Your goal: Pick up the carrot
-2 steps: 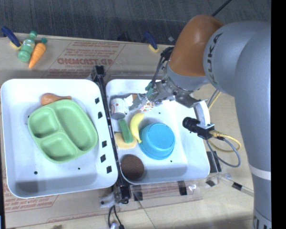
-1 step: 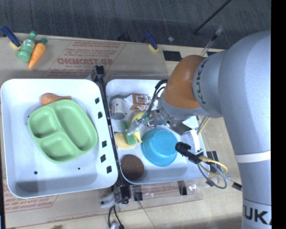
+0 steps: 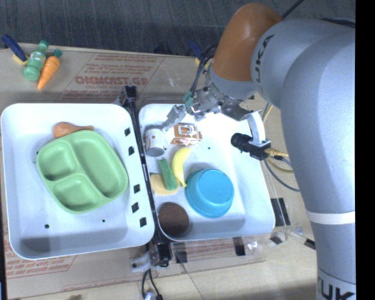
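Observation:
The carrot (image 3: 48, 72), orange with a green top, lies on the bench board at the far left back, outside both bins. It rests against a small green bottle (image 3: 34, 64). My gripper (image 3: 179, 114) hangs over the back left part of the right bin (image 3: 256, 186), far to the right of the carrot. It hovers just above a silver can (image 3: 154, 141) and a small brown-and-white item (image 3: 186, 133). Nothing shows between the gripper and the carrot but the left bin's back rim.
The left bin (image 3: 19, 186) holds a green divided plate (image 3: 81, 167) and an orange-brown piece (image 3: 72, 129). In the right bin lie a banana (image 3: 180, 160), a green stick (image 3: 169, 175), a blue bowl (image 3: 210, 192) and a brown round piece (image 3: 173, 219). A blue clip (image 3: 14, 47) lies by the bottle.

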Available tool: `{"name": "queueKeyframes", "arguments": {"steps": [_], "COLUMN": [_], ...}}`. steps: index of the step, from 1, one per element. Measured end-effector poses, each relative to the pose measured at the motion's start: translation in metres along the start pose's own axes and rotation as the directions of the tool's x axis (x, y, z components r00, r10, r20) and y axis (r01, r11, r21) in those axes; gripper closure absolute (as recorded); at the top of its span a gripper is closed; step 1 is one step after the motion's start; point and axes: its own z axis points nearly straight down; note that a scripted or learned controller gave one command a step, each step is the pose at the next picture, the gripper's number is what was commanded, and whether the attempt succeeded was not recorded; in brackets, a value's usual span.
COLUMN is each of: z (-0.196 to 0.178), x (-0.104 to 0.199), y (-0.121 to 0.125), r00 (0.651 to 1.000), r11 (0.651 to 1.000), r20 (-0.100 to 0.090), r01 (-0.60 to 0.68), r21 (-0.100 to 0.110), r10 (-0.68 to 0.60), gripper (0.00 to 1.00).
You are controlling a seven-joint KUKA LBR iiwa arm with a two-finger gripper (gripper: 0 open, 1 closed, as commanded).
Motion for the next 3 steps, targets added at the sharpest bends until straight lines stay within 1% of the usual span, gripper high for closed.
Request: {"name": "queueKeyframes", "arguments": {"steps": [1, 2, 3], "z": [-0.059, -0.008, -0.105], "x": [0.048, 0.181, 0.194], "y": [-0.034, -0.034, 0.036], "r00": [0.957, 0.879, 0.959], "r11": [0.957, 0.879, 0.959], "r20": [-0.005, -0.013, -0.002], "r01": [0.29, 0.476, 0.284], "r21": [0.009, 0.01, 0.006], "r10": [-0.29, -0.476, -0.283], "gripper": [0.0, 0.0, 0.0]}}
